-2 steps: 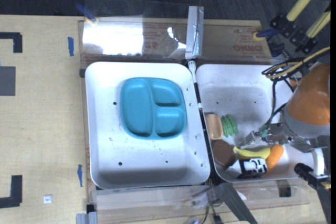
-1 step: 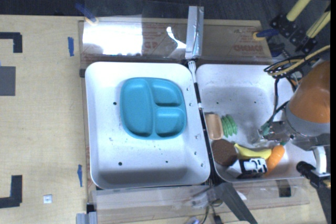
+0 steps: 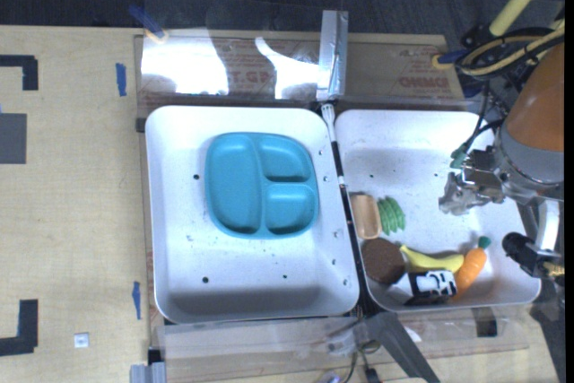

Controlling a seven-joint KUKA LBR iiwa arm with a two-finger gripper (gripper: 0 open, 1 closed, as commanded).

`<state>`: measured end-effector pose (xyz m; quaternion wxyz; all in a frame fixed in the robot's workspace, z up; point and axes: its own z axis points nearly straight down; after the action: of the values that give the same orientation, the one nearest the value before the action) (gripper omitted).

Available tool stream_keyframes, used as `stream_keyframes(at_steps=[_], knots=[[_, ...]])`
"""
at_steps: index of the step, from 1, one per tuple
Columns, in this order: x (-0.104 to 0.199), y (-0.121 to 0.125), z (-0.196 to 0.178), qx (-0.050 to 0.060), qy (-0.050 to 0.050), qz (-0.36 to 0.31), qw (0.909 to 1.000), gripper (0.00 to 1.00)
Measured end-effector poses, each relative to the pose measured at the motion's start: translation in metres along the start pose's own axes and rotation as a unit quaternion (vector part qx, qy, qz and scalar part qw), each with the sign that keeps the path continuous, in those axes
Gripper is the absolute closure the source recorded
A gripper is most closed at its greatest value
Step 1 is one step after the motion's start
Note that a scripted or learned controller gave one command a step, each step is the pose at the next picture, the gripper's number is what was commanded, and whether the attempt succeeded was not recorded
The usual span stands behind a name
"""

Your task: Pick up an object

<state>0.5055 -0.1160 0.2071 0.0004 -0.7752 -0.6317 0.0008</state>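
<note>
My gripper (image 3: pixel 459 193) hangs over the right side of the right bin (image 3: pixel 404 134), above bare white floor. Nothing shows in its grasp. The toy objects lie to its lower left, along the bin's front. They are a tan block (image 3: pixel 364 215), a green ridged piece (image 3: pixel 391 213), a brown round piece (image 3: pixel 384 258), a yellow banana (image 3: pixel 430 260), an orange carrot (image 3: pixel 473 265) and a black-and-white item (image 3: pixel 433 284). The carrot lies closest, just below the gripper.
The left bin (image 3: pixel 170 220) holds a blue divided plate (image 3: pixel 262 184). A metal divider (image 3: pixel 332 58) and clear sheeting stand behind the bins. Yellow and black cables (image 3: pixel 489 49) hang at the upper right beside the arm (image 3: pixel 538 117).
</note>
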Motion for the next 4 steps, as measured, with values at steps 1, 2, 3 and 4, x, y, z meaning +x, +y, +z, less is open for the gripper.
stream_keyframes(at_steps=[1, 2, 3, 4], knots=[[0.000, 0.000, 0.001, 0.001, 0.000, 0.000, 1.0000, 0.00], [0.037, -0.004, 0.026, 0.003, 0.001, -0.127, 0.9919, 0.00], [0.029, 0.058, 0.116, -0.001, 0.000, -0.129, 0.9916, 0.00], [0.027, 0.055, 0.119, -0.001, 0.000, -0.288, 0.9576, 0.00]])
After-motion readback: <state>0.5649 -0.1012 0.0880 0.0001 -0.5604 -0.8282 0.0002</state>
